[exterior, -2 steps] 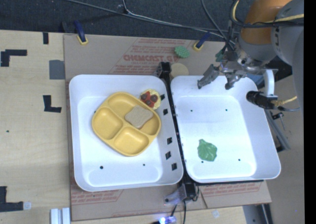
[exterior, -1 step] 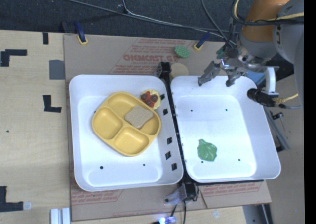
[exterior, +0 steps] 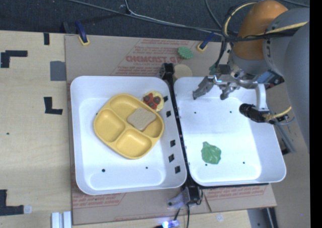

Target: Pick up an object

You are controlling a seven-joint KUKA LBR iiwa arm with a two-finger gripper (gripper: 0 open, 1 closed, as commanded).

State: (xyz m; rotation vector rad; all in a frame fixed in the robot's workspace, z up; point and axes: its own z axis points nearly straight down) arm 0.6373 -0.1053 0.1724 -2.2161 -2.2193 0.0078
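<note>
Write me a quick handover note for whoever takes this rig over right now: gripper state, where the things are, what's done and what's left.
Gripper: open, holding nothing, above the far end of the right bin.
Right bin: a green leafy piece lies toward the near side, apart from the gripper.
Left bin: a yellow divided tray with a tan bread-like slice on it; a small red and dark item at the tray's far right corner.
Done: nothing picked up yet.
Left: choose an object, probably the green piece as the nearest, descend, close on it, lift.
</note>
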